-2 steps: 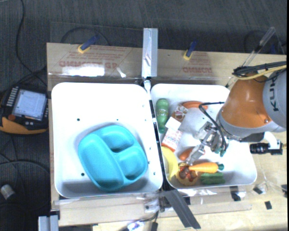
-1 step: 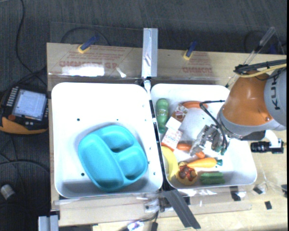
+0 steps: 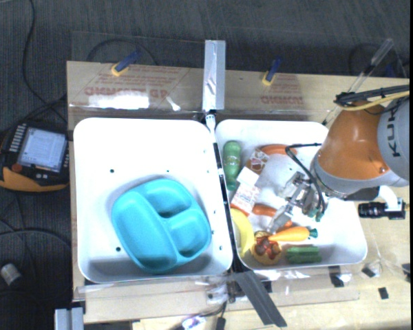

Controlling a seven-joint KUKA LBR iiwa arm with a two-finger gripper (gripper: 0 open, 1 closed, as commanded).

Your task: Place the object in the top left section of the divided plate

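Reaching in from the right, the grey-and-orange arm (image 3: 358,150) hangs over the right bin (image 3: 344,249), while the left bin (image 3: 96,157) holds the blue divided plate (image 3: 160,222) alone. That plate lies well apart from the end effector (image 3: 292,208), to its left and across the wall where the two bins meet, so the coming carry runs leftward over that wall. The plate sits at a slant, its single large section to the lower left and its two smaller ones to the upper right, the top left section being my best reading of the upper one. Under and around the end effector lies a heap of toy food — a carrot (image 3: 292,234) with its long axis running left to right, just below the fingertips, a green cucumber (image 3: 232,155) standing lengthwise farther up-left. Whether the end effector is open, or has hold of anything, I cannot tell.
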